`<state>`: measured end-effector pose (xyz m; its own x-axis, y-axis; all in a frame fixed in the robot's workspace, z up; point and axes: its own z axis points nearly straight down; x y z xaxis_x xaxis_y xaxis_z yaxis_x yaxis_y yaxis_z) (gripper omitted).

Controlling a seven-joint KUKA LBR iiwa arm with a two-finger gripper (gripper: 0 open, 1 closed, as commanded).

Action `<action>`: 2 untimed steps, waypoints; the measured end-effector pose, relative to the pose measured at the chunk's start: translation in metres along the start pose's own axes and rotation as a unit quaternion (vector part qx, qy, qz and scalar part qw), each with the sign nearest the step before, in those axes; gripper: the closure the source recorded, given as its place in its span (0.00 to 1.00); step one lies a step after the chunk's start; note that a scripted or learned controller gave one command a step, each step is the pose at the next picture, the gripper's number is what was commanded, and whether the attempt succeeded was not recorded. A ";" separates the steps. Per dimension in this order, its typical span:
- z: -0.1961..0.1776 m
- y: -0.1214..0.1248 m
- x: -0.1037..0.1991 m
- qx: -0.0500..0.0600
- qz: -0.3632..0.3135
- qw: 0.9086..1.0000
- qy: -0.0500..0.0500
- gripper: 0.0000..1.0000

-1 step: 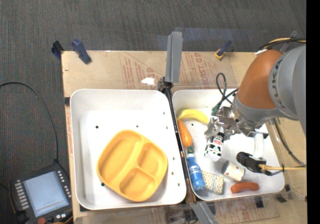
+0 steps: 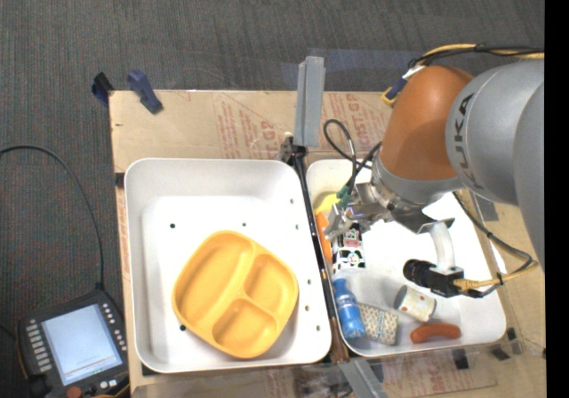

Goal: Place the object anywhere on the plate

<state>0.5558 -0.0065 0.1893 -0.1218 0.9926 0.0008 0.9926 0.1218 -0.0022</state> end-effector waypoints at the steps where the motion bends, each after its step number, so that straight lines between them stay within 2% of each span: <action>1: 0.004 -0.032 0.078 0.002 -0.042 0.999 0.000 1.00; 2: 0.004 -0.032 0.077 0.001 -0.042 0.999 0.000 0.00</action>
